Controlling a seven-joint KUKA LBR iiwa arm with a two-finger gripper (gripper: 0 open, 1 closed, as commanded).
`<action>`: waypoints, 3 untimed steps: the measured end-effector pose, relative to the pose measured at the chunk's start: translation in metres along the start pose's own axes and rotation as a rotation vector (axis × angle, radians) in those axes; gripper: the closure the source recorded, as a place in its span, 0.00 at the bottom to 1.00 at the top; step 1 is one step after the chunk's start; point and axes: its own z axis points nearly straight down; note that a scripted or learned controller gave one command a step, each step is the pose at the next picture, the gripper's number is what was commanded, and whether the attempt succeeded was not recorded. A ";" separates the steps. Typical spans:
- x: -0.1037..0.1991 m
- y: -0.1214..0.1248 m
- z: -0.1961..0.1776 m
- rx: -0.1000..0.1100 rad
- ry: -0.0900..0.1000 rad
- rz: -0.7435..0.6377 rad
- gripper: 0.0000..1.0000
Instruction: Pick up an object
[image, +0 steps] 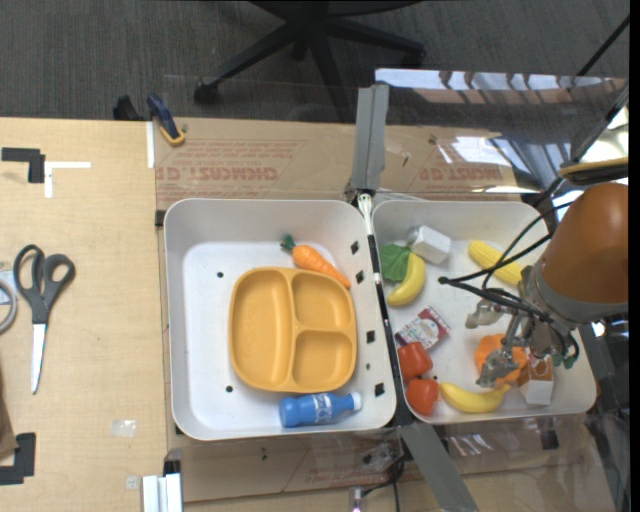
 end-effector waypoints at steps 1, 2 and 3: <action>0.008 -0.021 0.017 -0.002 -0.002 -0.013 0.00; 0.015 0.030 0.015 -0.004 -0.012 -0.027 0.00; 0.016 0.030 0.007 -0.004 -0.006 -0.030 1.00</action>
